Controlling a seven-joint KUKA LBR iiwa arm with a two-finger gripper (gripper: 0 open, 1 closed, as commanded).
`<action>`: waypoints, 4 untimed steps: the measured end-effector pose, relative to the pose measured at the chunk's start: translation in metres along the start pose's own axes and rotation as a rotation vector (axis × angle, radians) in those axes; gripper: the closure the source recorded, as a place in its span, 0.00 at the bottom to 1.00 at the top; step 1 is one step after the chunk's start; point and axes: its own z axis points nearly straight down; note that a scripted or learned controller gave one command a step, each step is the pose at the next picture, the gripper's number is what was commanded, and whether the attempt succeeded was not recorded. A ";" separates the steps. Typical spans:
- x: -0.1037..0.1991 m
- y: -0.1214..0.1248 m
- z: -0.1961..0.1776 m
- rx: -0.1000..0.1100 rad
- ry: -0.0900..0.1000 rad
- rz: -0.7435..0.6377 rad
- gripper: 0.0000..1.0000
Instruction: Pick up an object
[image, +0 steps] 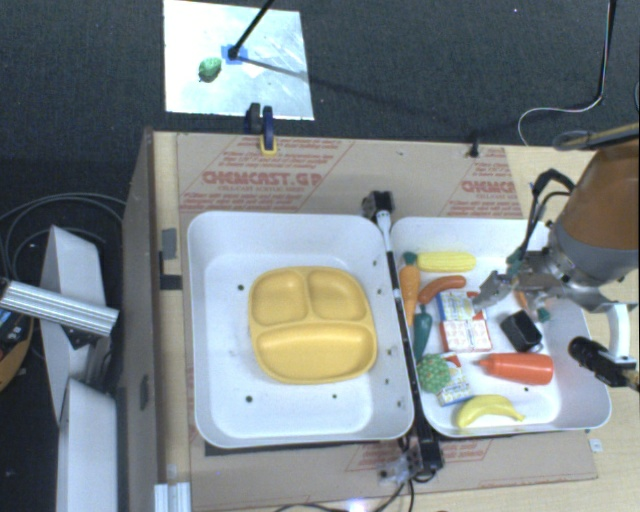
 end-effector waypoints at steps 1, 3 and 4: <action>-0.065 0.029 0.034 0.000 -0.001 0.002 0.00; -0.072 0.083 0.111 0.004 0.014 -0.004 0.00; -0.080 -0.011 0.112 0.001 0.000 0.002 0.00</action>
